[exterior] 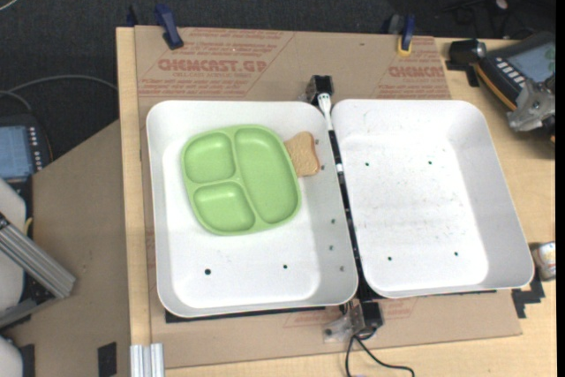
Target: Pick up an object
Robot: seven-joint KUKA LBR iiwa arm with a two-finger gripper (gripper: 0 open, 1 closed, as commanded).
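1. Looking down on the bench, we find two candidates for the pick, both in the left bin (177, 278): a green divided plate (240, 179) lying flat in its upper half, and a tan toast-like piece (304, 154) touching the plate's right rim, near the bin's right wall.
2. We see nothing in the right bin (494, 216) except small dark specks.
3. We cannot tell the state of the tool from this view, whether wide, narrow or loaded, so we judge the task at its very start, with nothing lifted.
4. Next, we think, comes a reach from the right over the left bin and a descent onto one object; the tan piece looks the easier grasp, though the plate rim beside it crowds one side.
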